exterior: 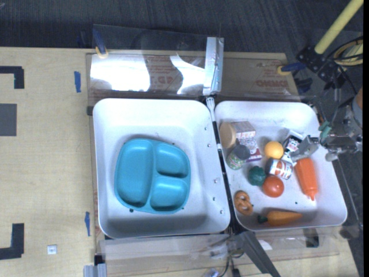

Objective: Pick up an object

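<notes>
Camera view: carrot (278, 216) lies along right bin's (337, 209) lower edge, long axis left-right. Above it, orange bottle (307, 178) runs up-down. Gripper (323, 138) sits at frame's right edge, upper right of bottle, w/ bottle nearest pick, lower left of it. Can't tell jaw opening or any hold.

Looks like a robotics lab: plywood bench (40, 172) with black tape markers (14, 77), two white bins (106, 120), loose cables (346, 51), dark carpet (173, 4).
</notes>
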`<action>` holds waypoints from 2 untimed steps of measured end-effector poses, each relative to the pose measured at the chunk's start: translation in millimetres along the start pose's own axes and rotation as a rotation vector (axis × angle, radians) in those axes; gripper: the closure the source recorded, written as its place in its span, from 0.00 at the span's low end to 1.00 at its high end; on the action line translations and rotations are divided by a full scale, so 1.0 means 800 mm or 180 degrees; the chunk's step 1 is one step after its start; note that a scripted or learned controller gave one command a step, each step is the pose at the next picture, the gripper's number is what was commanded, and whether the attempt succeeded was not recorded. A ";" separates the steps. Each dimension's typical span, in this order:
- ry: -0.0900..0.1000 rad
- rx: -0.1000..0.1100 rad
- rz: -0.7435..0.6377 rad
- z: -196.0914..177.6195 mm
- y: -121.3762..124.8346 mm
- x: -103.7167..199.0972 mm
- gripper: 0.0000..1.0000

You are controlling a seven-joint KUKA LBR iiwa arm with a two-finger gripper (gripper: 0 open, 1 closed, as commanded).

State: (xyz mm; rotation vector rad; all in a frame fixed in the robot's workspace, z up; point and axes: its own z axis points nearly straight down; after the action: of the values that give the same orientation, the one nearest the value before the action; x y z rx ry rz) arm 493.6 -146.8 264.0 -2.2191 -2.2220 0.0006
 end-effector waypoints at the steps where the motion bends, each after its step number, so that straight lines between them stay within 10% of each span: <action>1: -0.0004 -0.0003 -0.0856 0.089 0.119 -0.014 0.00; 2: -0.0008 -0.0022 -0.0875 0.220 0.139 -0.067 0.00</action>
State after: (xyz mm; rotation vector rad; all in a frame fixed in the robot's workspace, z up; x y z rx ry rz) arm 605.0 -199.8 87.7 -1.8977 -2.5105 -0.0046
